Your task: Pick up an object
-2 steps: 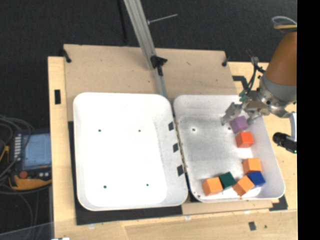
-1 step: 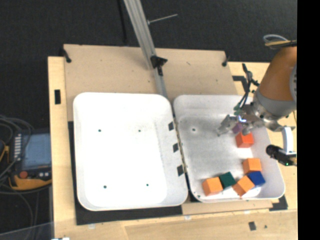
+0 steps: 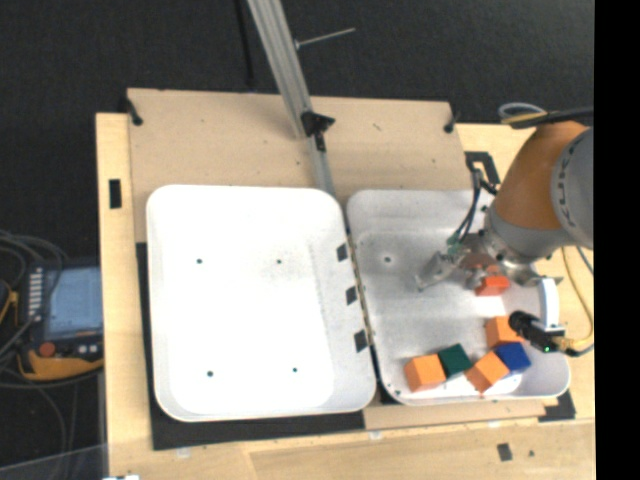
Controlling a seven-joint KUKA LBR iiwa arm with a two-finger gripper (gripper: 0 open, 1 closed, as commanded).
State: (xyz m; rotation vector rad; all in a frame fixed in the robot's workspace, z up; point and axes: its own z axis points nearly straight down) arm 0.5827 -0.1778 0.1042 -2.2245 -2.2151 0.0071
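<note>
Now | orange-red block [image 3: 491, 286] just right of fingers [image 3: 440, 268] | apart

Bench [image 3: 115, 268] bears two white bins [image 3: 250, 298]; seemingly touching.

Dark floor [image 3: 120, 28] all round, black and faintly textured. Pale wooden worktop [image 3: 118, 298] in the middle, with a tan board [image 3: 220, 138] laid over its far part. Grey metal rail [image 3: 278, 53] slanting down from the top edge to a black clamp [image 3: 317, 124] on the board. At the left, on the floor, a blue-screened handset [image 3: 72, 303] with an orange rim, amid loose dark cables [image 3: 15, 268]. Even, flat light, with no strong shadows.
</note>
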